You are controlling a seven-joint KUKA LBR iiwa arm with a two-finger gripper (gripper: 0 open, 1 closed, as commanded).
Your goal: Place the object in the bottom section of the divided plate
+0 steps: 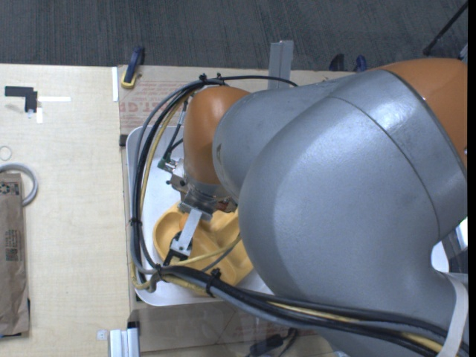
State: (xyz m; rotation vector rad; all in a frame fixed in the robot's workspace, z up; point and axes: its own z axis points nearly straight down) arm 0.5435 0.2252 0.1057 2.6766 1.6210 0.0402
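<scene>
- Pale bench [67, 162] carries a white bin [151, 171] holding the yellow divided plate [164, 234].
- Gripper [199, 203] hangs over the plate's middle; whether it is spread or closed cannot be told.
- Arm [342, 199] hides the object; the bottom section likely lies toward the view's lower edge.

Plate [165, 234] in bin [153, 199]; arm [335, 199] above; bag [11, 259] far left on bench [71, 199].
</scene>
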